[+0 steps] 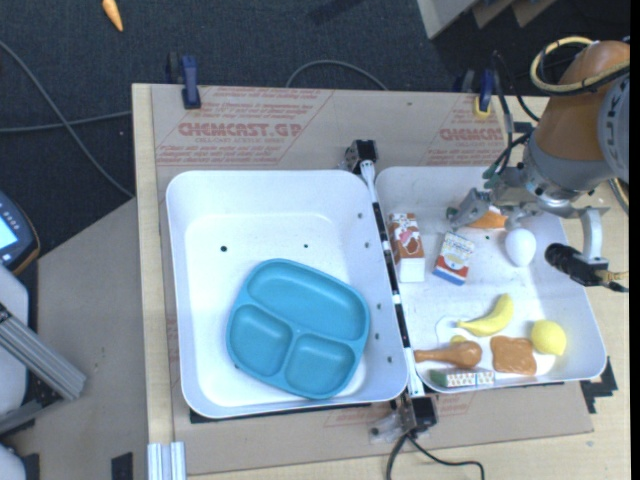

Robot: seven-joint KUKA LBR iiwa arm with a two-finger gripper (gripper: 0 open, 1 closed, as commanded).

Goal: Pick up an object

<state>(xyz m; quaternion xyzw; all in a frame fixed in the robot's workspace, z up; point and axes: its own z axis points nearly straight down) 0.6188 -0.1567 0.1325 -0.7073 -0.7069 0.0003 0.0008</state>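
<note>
The right bin (590,313) holds several toy foods. A brown and white carton (405,241) and a small white, red and blue carton (455,259) lie at its left. A white egg (520,246) sits near the middle. A banana (490,316), a lemon (548,337), a drumstick (450,353) and a brown slice (512,355) lie near the front. My gripper (482,208) hangs low over the bin's far side, just above a small orange piece (488,222) and beside the egg. The gripper partly hides the orange piece.
The left bin (200,208) bears a blue divided plate (297,326). A black ridge of clips (385,258) runs between the two bins. The grey arm with its orange band (590,68) comes in from the upper right. A small carrot (112,11) lies on the dark floor, far left.
</note>
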